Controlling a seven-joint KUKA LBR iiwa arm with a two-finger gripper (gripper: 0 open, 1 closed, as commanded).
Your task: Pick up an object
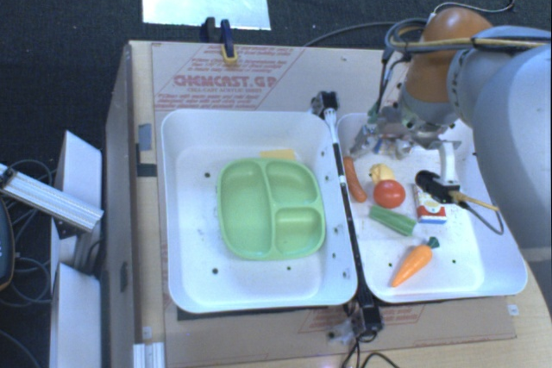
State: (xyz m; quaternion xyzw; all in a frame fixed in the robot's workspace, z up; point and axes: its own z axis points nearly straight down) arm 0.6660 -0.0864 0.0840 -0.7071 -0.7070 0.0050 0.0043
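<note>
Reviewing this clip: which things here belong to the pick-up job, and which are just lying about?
Job: end effector over the right bin; in it, tomato, carrot, sausage, green vegetable.
Lying about, likely: green divided plate in the left bin; blue clamp at the back edge of the bench.

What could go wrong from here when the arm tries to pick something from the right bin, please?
The gripper is at the back of the right bin, close to its wall, so a descent might clip the rim. The tomato, yellow piece and sausage lie crowded together; closing on one could nudge the others, and the round tomato may roll away.
</note>
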